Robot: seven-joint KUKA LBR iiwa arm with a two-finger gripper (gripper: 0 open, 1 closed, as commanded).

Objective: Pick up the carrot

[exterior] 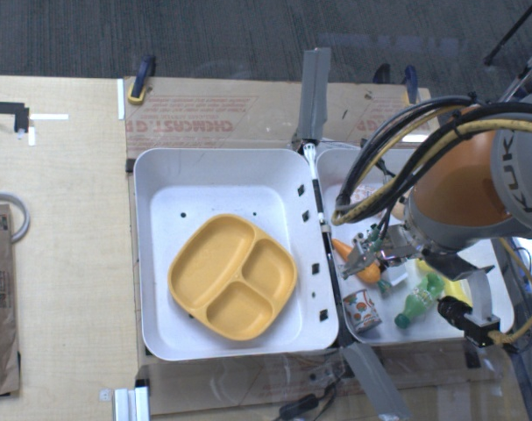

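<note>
Claw [364, 257] over carrot [353, 261] in right bin [423, 333] | grip state: cannot tell | yellow plate [233, 276] in left bin [160, 235]

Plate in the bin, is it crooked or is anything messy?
The yellow plate sits turned at an angle in the left bin, but it's whole and lies flat. In the right bin, a carrot, a green bottle and a small carton lie jumbled.

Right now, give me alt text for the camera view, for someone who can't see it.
A grey and orange robot arm reaches from the right into the right bin, its gripper at an orange carrot among small items. The left bin holds a yellow divided plate.
</note>
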